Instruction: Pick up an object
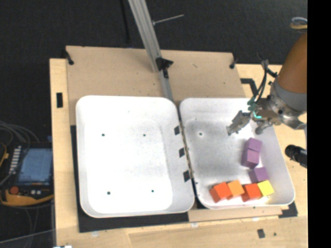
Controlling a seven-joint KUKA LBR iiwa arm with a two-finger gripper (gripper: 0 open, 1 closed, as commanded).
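Purple block (pixel 252 151) seen upright in right bin (pixel 207 112), plain-faced, no writing legible, hand (pixel 248 123) held above it, fingers apparently spread, nothing gripped between them
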